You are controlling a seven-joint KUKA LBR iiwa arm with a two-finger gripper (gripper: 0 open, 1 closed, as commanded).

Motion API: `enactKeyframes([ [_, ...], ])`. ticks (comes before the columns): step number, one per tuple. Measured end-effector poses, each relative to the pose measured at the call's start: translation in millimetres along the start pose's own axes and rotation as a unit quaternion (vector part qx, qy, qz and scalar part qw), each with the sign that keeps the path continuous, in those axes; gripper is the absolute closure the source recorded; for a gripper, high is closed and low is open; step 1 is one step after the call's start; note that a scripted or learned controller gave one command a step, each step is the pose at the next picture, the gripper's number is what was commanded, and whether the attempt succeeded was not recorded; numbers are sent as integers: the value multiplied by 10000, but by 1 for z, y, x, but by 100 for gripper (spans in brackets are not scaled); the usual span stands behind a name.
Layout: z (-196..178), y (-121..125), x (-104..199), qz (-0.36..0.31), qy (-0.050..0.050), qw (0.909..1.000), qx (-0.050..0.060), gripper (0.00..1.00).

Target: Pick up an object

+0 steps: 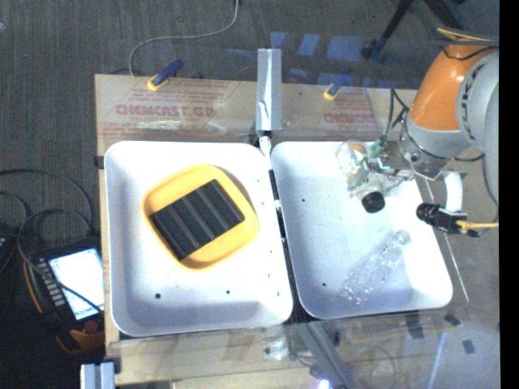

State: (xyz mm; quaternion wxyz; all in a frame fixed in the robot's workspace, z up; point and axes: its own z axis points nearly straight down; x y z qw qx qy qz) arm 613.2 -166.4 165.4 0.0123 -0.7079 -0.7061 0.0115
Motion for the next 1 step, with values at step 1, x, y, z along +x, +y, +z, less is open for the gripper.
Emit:
enactKeyframes([
  [1, 62, -18, -17, 1127, 44, 9936, -17, 100],
])
